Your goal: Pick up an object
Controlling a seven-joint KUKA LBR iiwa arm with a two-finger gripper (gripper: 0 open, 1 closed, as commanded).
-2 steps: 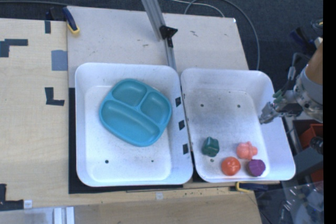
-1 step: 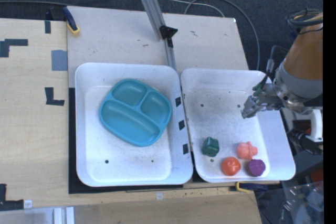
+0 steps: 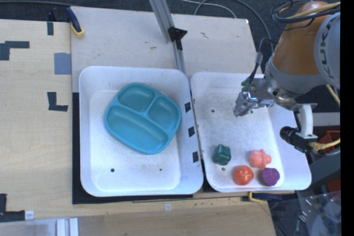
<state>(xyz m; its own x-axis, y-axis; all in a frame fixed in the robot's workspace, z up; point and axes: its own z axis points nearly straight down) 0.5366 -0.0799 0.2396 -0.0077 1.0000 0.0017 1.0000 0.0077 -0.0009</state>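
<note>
Gripper (image 3: 244,106): hangs over the upper middle of the right bin (image 3: 232,85), tips pointing down and toward the left bin; nothing sits between its fingers; whether it is released or clenched cannot be told at this angle.

Arm (image 3: 301,58): grey with an orange band, entering over the right bin's outer rim.

Right bin, contents, all clustered along its near edge:
- green object (image 3: 222,154), squat and blocky, no clear long axis; nearest the wall shared with the left bin, with bare floor between it and the gripper.
- orange-red round object (image 3: 242,175), just beside the near rim, right of the green one.
- pink lumpy object (image 3: 259,158), above and right of the orange-red one, close to touching it.
- purple object (image 3: 270,176), just beside the pink one, close to the near rim.
None shows a marked pointing direction.

Open room: the right bin's upper half is bare white floor around the gripper.

Left bin (image 3: 94,119): holds a teal divided plate (image 3: 143,117), its long axis running diagonally, well apart from the near rim.

Counter (image 3: 33,119): pale wood.
</note>
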